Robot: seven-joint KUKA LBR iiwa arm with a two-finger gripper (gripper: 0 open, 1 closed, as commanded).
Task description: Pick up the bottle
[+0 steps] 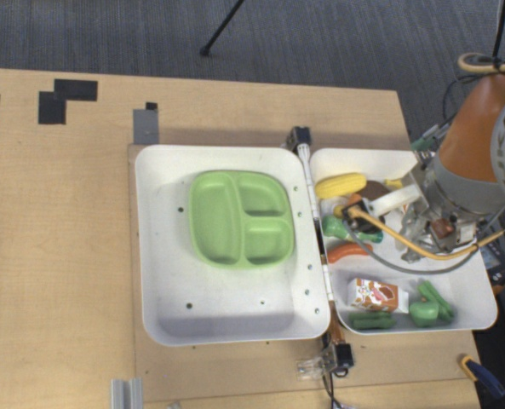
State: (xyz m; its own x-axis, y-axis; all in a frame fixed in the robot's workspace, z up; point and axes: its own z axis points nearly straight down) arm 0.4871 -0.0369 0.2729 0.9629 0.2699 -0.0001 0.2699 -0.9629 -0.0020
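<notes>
A small pale bottle (375, 295) with a red and orange label lies on its side in the near part of the right bin (482, 313). My gripper (426, 230) hangs over the middle of that bin, up and to the right of the bottle and apart from it. The wrist and cables hide what lies directly under the gripper.
The left bin (163, 313) holds a green divided plate (240, 217). Around the gripper in the right bin lie a yellow corn-like piece (341, 184), a brown thing (374, 190), an orange carrot (347, 251), a dark green vegetable (371, 320) and a green toy (430, 306).
</notes>
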